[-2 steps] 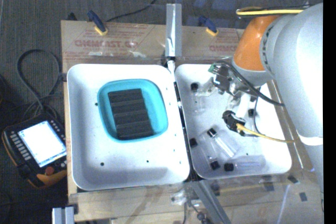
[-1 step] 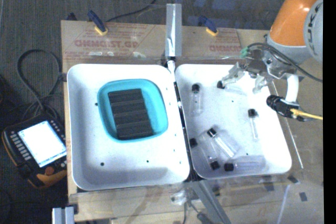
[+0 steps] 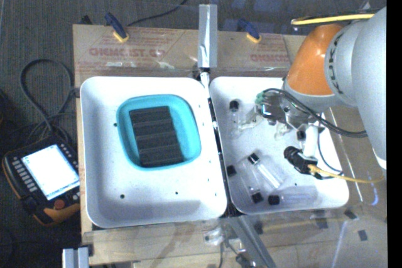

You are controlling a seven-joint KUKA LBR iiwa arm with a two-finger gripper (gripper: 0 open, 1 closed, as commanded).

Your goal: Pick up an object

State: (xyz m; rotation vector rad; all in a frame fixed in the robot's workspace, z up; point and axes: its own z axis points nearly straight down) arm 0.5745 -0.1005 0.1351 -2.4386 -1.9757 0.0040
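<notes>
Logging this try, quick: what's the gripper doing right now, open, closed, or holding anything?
Gripper: cannot be told; it hangs over the right bin.

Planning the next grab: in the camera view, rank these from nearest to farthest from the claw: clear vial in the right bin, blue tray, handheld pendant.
From the claw, over the right bin's upper part:
1. Clear vial, right bin, just below the claw.
2. Blue tray, in the left bin.
3. Handheld pendant, off the bench at the far left.
</notes>
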